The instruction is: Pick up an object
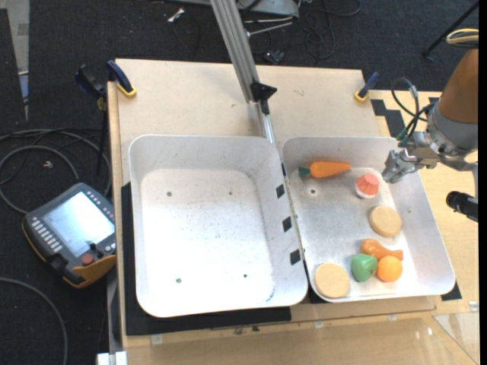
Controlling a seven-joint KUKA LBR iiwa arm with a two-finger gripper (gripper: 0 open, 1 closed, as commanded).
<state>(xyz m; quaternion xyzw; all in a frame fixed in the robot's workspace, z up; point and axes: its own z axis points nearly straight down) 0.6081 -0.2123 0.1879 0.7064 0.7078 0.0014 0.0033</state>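
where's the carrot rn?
Carrot lies at the far end of the right bin, near the divider, left of the pink-and-white piece.

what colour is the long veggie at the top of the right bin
Orange with a green stem end: the carrot, clearest in the camera view.

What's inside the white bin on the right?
The right bin holds a carrot, a pink-and-white piece, two tan rounds, a green piece and orange pieces. Whatever is under them is hidden.
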